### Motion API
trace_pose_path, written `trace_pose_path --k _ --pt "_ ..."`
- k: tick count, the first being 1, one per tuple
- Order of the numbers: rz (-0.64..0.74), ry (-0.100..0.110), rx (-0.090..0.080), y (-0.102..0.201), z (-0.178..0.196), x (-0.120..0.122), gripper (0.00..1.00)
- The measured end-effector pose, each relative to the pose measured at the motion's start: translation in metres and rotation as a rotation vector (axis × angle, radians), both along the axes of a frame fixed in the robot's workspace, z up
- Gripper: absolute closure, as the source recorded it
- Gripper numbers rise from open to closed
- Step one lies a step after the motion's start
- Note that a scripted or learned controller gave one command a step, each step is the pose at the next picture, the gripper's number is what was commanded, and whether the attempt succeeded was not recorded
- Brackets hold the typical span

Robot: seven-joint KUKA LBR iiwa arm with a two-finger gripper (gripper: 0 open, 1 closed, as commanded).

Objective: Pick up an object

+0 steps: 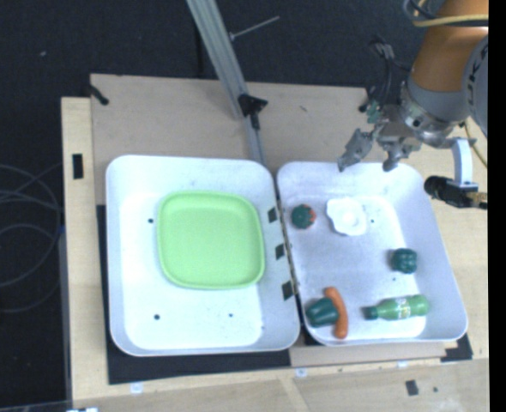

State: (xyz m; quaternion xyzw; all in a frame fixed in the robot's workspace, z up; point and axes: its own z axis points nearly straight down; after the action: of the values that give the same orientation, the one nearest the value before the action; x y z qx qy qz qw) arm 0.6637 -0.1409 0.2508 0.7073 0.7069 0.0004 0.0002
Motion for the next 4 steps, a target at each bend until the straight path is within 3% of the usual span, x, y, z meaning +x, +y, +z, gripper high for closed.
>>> trace_pose_path --k 3,4 --pt "0.0 0.003 0.0 0.004 -0.149 0.004 0.0" --pt "0.0 -0.002 -0.001 0.003 -0.136 0.005 1.0"
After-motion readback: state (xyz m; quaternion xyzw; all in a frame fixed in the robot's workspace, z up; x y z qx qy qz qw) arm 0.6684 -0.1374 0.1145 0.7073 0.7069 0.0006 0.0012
